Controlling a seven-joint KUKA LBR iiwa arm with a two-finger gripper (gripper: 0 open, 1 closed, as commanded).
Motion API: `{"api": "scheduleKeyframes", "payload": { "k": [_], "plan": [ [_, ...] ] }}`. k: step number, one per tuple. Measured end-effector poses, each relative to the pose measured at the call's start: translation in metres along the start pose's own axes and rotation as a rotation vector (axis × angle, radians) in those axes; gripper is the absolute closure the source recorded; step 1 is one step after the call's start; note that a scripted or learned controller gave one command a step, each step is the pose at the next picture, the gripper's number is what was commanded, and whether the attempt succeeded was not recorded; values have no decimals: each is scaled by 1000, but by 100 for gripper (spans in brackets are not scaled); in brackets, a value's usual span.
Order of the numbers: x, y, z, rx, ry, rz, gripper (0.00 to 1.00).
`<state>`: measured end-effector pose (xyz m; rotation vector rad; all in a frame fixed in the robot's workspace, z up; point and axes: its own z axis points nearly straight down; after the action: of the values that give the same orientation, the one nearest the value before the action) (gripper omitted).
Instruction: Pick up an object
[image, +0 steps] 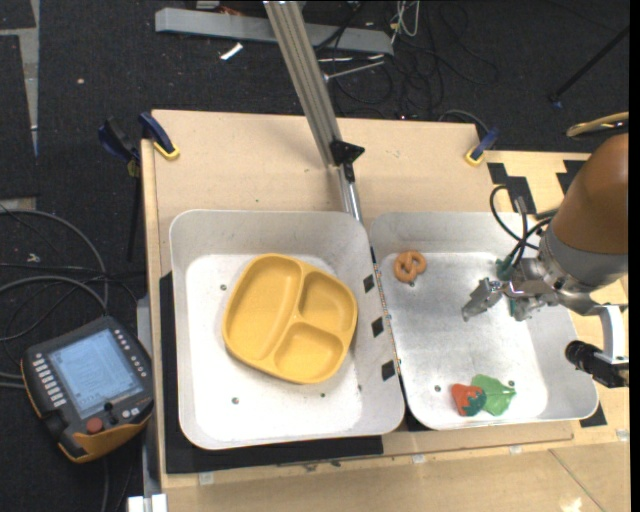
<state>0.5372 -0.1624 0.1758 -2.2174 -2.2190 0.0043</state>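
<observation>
The hand hangs over the right bin with nothing between its fingers; whether they are spread I cannot tell. A pretzel lies near the far left corner, too round to point anywhere. A red-and-green toy lies near the front edge, long axis left-right.

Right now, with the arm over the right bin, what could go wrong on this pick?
1. The gripper hangs over bare floor of the right bin, between the pretzel-shaped piece and the red and green toy; closing here likely grabs nothing.
2. The toy lies near the bin's front wall, which may block a finger.
</observation>
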Motion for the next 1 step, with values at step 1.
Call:
{"api": "scheduleKeyframes", "payload": {
  "k": [1],
  "plan": [
    [4,6,61,0,0,0,0]
  ]
}}
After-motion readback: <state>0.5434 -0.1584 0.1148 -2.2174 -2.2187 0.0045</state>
